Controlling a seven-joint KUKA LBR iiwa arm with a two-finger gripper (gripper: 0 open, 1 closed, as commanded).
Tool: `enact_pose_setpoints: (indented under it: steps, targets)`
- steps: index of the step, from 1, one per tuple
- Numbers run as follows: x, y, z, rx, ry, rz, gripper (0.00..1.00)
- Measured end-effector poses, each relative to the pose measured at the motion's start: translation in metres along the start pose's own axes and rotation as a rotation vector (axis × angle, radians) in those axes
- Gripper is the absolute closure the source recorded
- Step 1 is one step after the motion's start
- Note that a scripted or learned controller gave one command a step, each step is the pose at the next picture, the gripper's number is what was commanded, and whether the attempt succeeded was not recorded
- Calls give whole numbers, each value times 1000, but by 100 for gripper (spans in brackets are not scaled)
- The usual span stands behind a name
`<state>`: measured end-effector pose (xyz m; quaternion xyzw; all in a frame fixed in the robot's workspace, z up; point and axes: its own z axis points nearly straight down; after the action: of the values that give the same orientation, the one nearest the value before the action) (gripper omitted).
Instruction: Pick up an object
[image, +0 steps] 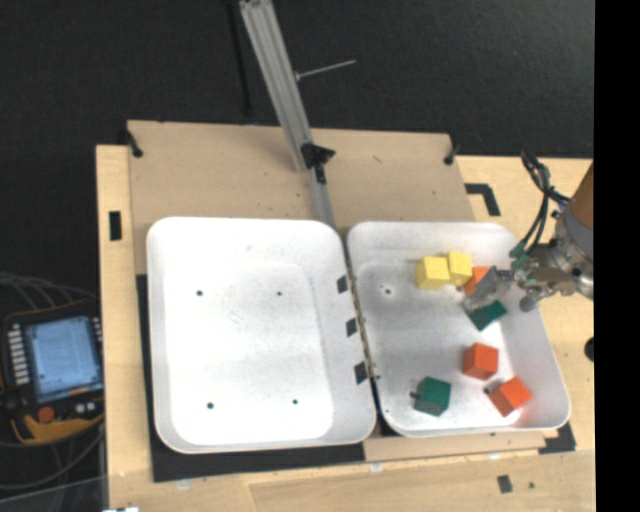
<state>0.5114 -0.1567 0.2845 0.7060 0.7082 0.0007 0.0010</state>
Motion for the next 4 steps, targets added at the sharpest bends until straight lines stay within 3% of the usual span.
enact_pose_setpoints:
  steps: [1,3,4]
  targets:
    - [0,0,0,0,0,3,0]
    - [2,-2,95,6,0,4,0]
    - [-1,-1,154,-6,-5,4,0]
